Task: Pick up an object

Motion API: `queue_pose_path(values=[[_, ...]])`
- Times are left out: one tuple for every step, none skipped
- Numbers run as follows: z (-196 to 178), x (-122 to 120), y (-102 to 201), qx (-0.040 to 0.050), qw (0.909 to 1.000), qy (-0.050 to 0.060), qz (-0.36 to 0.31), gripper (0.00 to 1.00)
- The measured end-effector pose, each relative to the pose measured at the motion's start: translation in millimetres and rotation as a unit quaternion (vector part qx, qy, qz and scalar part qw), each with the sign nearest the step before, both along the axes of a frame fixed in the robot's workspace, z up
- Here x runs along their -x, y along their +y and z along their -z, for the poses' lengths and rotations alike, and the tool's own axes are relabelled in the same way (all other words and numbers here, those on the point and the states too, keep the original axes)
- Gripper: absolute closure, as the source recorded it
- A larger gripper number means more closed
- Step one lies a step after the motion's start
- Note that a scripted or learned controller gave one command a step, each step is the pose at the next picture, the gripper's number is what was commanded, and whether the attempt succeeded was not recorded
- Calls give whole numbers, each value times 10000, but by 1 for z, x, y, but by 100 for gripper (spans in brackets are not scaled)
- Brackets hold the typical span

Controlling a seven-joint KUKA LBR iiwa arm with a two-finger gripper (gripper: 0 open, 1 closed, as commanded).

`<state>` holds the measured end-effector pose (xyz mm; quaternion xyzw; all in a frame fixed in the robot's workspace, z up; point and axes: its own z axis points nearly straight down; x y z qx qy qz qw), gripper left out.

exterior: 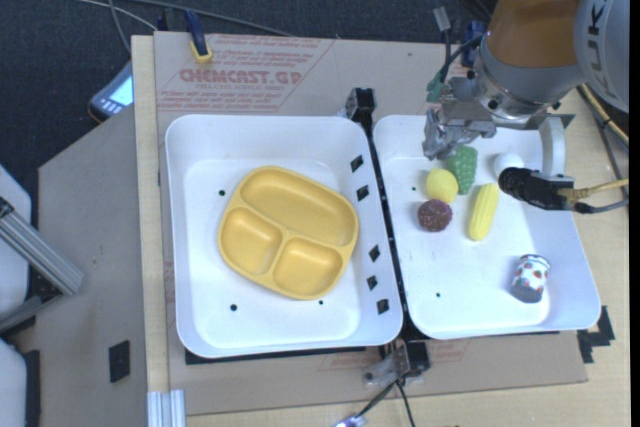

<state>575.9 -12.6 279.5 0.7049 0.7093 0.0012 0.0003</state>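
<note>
Counting right bin [560, 310]: 1 lemon [441, 183] | 1 corn [482, 211] | 1 yellow tray [288, 232] left

Yellow ball [441, 183], maroon ball [434, 215], corn cob [483, 211] in right bin [480, 310].

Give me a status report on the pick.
Gripper low in right bin, over green piece; nothing seen gripped. Yellow ball and maroon ball crowd close beside it.

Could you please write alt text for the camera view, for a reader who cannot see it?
The gripper hangs over the right bin, just above a green piece and a yellow ball. A dark red ball, a corn cob and a small silver object lie nearby. The left bin holds a yellow divided plate.
</note>
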Motion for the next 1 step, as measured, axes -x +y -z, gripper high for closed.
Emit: queue_pose_path(values=[[14,-16,55,1,10000,6,4,100]])
